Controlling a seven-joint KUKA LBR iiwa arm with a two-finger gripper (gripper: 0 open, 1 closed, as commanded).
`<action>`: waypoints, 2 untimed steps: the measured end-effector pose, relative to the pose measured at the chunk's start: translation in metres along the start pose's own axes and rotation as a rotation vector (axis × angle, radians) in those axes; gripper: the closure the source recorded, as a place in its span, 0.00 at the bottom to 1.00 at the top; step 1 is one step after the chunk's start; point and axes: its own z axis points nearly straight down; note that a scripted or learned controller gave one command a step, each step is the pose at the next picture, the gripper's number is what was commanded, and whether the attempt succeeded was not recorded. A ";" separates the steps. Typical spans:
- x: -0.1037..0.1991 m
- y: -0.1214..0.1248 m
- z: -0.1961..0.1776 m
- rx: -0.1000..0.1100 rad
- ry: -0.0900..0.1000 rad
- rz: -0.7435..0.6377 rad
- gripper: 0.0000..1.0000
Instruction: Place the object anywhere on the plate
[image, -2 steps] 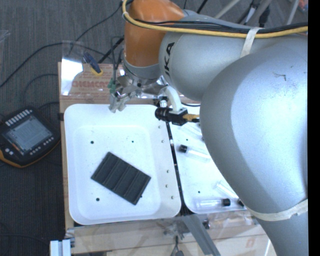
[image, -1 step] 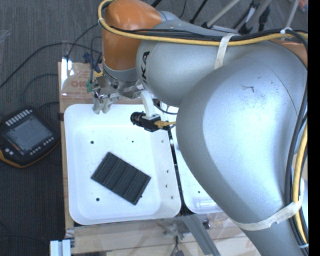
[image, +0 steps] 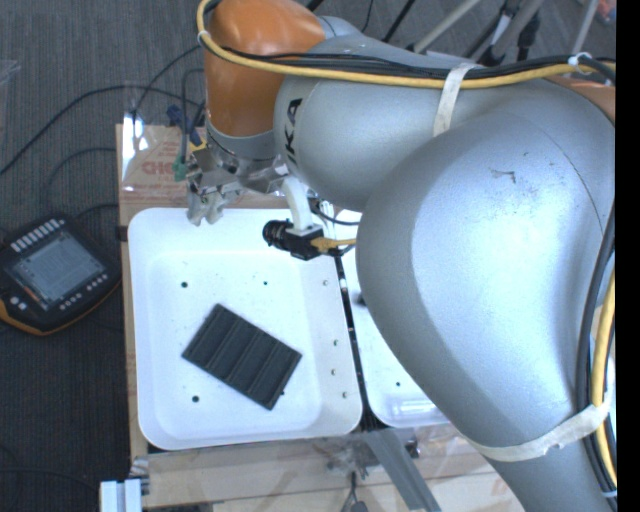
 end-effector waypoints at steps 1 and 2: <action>0.000 0.000 -0.007 0.002 -0.003 -0.001 1.00; 0.000 0.001 -0.014 0.005 -0.007 -0.003 1.00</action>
